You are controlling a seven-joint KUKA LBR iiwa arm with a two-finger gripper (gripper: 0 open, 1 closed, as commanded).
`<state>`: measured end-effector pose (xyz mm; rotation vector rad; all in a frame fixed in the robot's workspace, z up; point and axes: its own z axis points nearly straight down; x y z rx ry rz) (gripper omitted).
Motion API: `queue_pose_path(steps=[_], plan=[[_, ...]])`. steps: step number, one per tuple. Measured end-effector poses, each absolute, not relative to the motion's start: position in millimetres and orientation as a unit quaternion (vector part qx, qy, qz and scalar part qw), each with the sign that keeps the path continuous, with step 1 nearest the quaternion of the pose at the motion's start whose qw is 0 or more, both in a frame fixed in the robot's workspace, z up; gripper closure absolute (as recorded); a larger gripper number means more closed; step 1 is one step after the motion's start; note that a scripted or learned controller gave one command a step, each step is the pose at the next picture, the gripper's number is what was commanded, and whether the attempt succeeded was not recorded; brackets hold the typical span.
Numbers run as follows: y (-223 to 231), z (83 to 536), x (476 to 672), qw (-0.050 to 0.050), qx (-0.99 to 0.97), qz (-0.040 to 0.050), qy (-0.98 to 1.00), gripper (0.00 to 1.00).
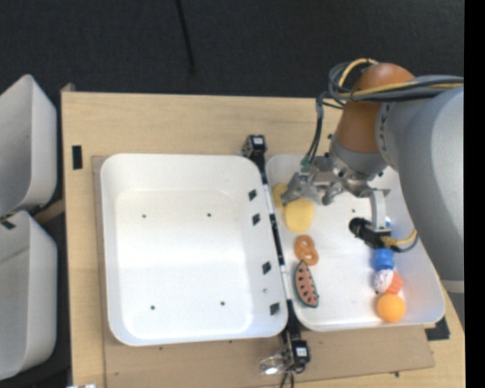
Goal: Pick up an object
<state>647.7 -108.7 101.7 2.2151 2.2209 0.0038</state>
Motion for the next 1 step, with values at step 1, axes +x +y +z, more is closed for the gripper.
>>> queue_pose_path(steps=[1], plan=[[-112.2,100.5,566.5,-0.002,0.708,-0.0022,0.706,0.00]])
